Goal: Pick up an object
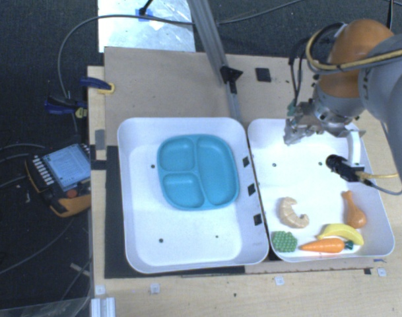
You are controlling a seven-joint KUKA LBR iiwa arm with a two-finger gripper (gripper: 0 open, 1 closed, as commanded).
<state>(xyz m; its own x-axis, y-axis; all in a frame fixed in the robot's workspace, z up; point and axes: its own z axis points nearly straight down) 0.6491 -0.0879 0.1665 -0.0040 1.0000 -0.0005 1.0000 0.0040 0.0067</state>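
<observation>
A single fixed camera looks down on the bench [161, 78] from above at a slant, far enough back to take in both white bins and the dark floor around them. The arm [379, 65] enters from the right edge. The left bin [141, 243] lies left of the gripper [294, 135]; the right bin [379, 233] spreads below it.

The counter [167, 78] is a tan board — bare along its far side, where a small black square [263, 74] lies. Two shallow white bins rest on it side by side, rims touching at the middle: the left bin [138, 243] and the right bin [267, 134]. A grey pole [210, 35] slants down to a black clamp [230, 74] — just behind the bins' meeting rims.
</observation>
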